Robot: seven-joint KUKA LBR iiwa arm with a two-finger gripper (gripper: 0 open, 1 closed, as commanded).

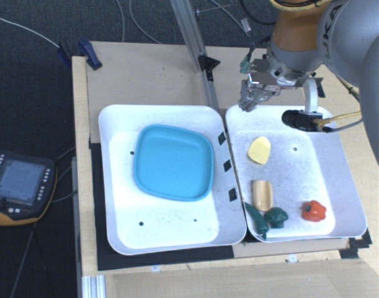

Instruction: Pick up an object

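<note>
Grey metal, the pincer (246, 103) hangs over the far left corner of the right bin (344, 185); whether it is open or closed, I cannot tell. Below it lie a yellow piece (259, 150), a tan cylinder (262, 195), a green toy (267, 218) and a red pepper (313, 211). Left of it, a blue plate (174, 162) fills the other bin (115, 185).

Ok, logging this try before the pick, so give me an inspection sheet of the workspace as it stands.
Surface: bench bearing left bin and right bin.
Job's things: in right bin, yellow piece, tan cylinder, green toy, red pepper.
Clutter: blue plate in left bin.
Grippers: tool above right bin's far left corner, fingers unclear, nothing seen held.
Cables: loops on dark floor.
Surroundings: handheld pendant on the floor at left.
</note>
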